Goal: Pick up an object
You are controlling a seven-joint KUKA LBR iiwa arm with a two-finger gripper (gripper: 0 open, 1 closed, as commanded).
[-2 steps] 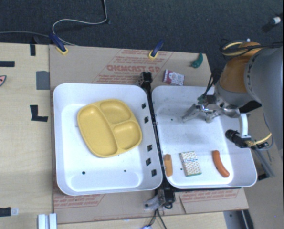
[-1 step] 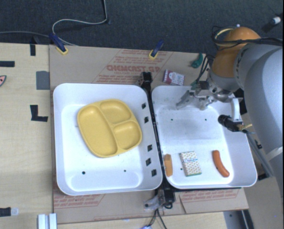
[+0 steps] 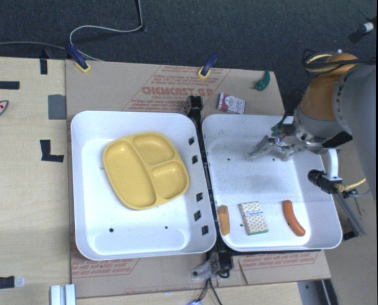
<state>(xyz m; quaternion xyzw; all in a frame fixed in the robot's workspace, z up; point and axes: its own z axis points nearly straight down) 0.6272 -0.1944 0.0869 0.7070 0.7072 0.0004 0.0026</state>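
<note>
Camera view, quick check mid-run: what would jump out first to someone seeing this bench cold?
The big yellow three-compartment plastic plate in the left white bin catches the eye first. Next comes the grey arm with its orange band, reaching from the right over the right white bin, its gripper low in that bin's upper part. Along the right bin's near edge lie a small orange-brown sausage-like piece, a patterned little box and an orange-red toy sausage.
</note>
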